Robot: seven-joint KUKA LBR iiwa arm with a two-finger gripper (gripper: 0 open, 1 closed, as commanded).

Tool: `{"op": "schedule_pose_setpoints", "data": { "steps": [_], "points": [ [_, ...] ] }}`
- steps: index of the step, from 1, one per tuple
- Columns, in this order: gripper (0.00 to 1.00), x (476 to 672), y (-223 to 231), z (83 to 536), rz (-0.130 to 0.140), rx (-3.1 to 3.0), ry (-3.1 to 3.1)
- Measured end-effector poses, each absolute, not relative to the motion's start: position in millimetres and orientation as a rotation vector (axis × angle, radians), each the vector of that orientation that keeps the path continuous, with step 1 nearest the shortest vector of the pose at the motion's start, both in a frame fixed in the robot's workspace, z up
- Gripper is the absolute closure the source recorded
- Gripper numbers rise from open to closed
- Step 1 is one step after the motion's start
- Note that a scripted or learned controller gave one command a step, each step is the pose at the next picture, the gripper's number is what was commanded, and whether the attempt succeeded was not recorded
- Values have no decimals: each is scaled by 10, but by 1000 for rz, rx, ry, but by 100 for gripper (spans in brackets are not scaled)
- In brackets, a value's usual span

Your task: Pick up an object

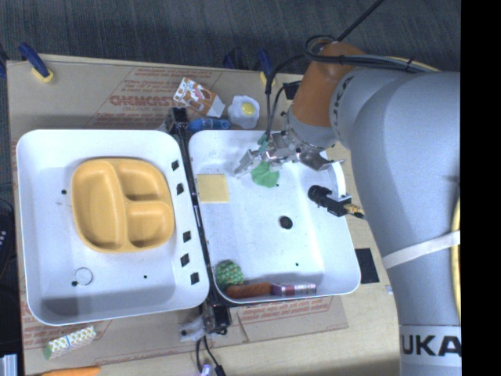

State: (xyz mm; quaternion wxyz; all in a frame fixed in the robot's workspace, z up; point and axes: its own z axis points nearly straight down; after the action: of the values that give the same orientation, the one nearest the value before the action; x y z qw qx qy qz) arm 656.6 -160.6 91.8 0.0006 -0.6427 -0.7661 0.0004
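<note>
My gripper point(252, 161) hangs low over the far part of the right bin point(313, 249), with the arm coming in from the right. A small green object point(267, 175) lies right beside it, on its near side. I cannot make out whether the gripper touches or holds it. A flat yellow square point(213, 187) rests on the bin floor to the left of the gripper. Along the near wall lie a green textured ball point(228, 272), a reddish-brown stick point(250, 291) and a pink tube point(294, 289). A small black disc point(286, 223) sits mid-bin.
The left bin point(39, 210) holds a yellow divided tray point(123, 204) and a small ring point(84, 276). Behind the bins, on the cardboard, lie a snack packet point(192, 94), a blue item point(207, 123) and a yellow-and-white item point(245, 110).
</note>
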Motion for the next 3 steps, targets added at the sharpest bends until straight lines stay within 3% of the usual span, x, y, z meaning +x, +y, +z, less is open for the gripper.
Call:
{"op": "schedule_pose_setpoints", "data": {
  "steps": [1,2,3],
  "points": [
    [100,6571,-1605,1024,3,-2013,-2411],
    [0,6571,-1604,1023,3,-2012,-2411],
    [100,6576,-1603,1128,4,-2009,-2415]
  ]
}}
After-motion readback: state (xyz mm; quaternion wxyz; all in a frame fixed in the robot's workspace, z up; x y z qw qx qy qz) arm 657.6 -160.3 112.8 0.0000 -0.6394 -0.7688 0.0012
